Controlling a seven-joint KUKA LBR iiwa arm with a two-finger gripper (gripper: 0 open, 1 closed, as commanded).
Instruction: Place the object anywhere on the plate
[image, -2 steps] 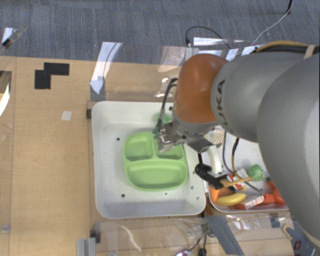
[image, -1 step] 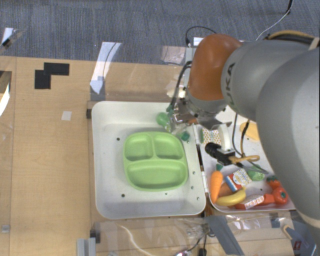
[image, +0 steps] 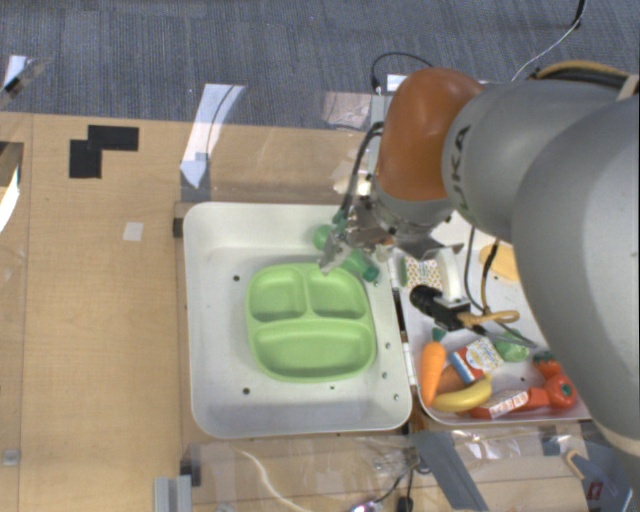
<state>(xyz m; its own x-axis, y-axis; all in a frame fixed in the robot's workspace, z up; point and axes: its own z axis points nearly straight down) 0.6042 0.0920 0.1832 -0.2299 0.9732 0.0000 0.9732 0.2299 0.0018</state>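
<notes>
Here the arm (image: 520, 150) angles down; its claw (image: 345, 250) grasps a green object (image: 326, 238) over the plate's (image: 310, 325) far rim.

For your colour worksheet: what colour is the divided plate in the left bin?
Light green plate, seen in the camera view.

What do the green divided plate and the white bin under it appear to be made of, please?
The green plate looks like moulded plastic with a matte to satin finish: uniform pale green, rounded compartment ridges, soft highlights. The white bin also looks like plastic, smooth and slightly glossy, with rounded corners and a raised rim, though coated metal cannot be ruled out.
</notes>
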